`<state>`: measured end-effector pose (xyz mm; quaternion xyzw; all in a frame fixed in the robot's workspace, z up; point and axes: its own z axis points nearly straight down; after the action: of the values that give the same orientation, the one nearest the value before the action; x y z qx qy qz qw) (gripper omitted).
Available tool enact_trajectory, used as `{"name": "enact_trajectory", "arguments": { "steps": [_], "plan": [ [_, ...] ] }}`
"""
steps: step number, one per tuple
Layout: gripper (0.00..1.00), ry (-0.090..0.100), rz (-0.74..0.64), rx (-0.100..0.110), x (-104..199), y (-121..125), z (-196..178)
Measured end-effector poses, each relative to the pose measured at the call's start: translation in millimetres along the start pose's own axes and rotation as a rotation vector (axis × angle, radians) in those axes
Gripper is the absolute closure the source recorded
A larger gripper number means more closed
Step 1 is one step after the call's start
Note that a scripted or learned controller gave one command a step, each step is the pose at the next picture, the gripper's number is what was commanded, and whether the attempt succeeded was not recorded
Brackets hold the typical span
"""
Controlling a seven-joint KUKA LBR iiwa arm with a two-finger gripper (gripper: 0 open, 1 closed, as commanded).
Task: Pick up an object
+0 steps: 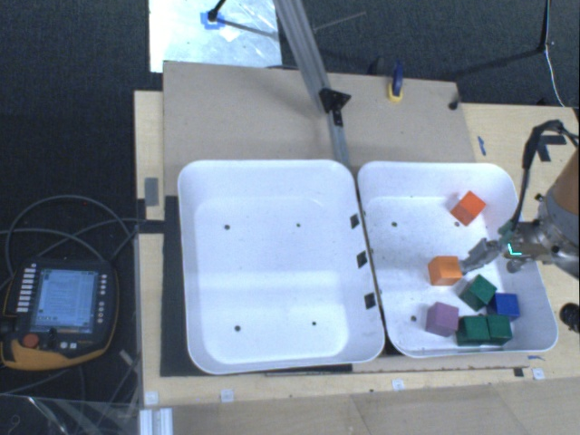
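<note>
Your gripper point(478, 256) hangs over the right bin point(381, 270) — the orange block point(444, 270) lies just left of its fingers; whether they're released or clenched, I can't tell.

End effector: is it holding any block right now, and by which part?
Nothing is visibly held. The end effector sits low in the right bin, its tip beside the orange block and above the green block, with no block between its fingers.

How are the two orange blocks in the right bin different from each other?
The upper orange block lies alone near the bin's far wall; the lower orange block lies just beside the gripper. The upper one is turned like a diamond and looks redder; the lower one sits nearly square. Both are small cubes.
</note>
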<state>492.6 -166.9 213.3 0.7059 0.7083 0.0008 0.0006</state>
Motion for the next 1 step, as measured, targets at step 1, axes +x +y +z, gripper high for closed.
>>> {"name": "enact_trajectory", "arguments": {
  "steps": [1],
  "plan": [
    [0.00, 0.001, 0.001, 0.005, -0.2, -4.2, 42.3]
  ]
}}
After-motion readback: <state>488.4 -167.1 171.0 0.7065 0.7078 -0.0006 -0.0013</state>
